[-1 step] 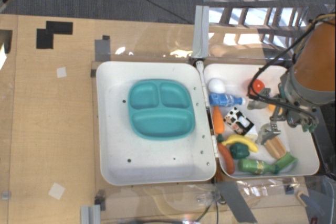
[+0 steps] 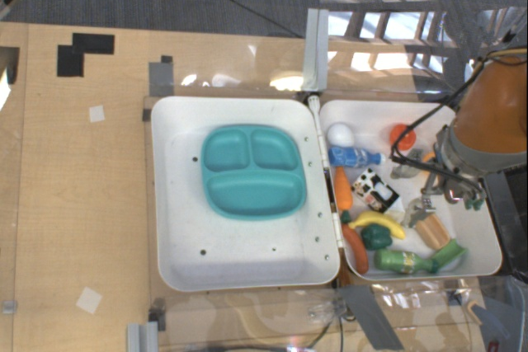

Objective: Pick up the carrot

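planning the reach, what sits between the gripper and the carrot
In the camera view, a black-and-white patterned block lies between the gripper and the carrot.

Single fixed camera overhead, slanted down on both bins (image 2: 165,177)

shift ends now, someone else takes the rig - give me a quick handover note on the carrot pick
Tool: over the right side of the right bin, above the clutter, apart from the carrot; open or shut cannot be told from this view.
Carrot: lying lengthwise along the right bin's left wall, just below the blue bottle, beside the black-and-white block, with the banana below it.
Left bin: holds the teal divided plate.
Done: nothing yet; the carrot lies in the bin, ungrasped.
Left: move the tool to the bin's left wall, descend on the carrot, grasp, lift.
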Tool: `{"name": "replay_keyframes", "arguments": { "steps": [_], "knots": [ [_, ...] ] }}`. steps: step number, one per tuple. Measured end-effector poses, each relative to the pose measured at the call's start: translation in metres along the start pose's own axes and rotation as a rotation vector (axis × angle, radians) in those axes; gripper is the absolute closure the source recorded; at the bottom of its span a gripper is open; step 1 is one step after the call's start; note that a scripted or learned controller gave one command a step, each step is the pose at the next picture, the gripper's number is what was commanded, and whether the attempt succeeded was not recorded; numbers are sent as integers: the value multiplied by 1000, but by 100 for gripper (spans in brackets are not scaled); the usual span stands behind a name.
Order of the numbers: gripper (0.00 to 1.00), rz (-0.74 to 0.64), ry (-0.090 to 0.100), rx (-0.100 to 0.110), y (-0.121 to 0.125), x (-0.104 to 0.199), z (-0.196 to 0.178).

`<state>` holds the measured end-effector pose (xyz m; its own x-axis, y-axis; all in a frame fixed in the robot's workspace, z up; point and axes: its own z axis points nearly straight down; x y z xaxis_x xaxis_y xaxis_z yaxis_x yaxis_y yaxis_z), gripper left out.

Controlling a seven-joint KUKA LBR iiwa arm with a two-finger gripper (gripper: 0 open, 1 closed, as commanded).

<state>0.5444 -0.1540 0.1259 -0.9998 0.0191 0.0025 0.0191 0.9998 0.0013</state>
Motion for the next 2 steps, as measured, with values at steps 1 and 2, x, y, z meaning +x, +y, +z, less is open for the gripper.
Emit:
{"name": "replay_keyframes", "arguments": {
  "steps": [1, 2],
  "knots": [
    [0, -57, -25, 8, -43, -77, -116],
    [0, -486, -8, 2, -49, -71, -54]
  ]
}}
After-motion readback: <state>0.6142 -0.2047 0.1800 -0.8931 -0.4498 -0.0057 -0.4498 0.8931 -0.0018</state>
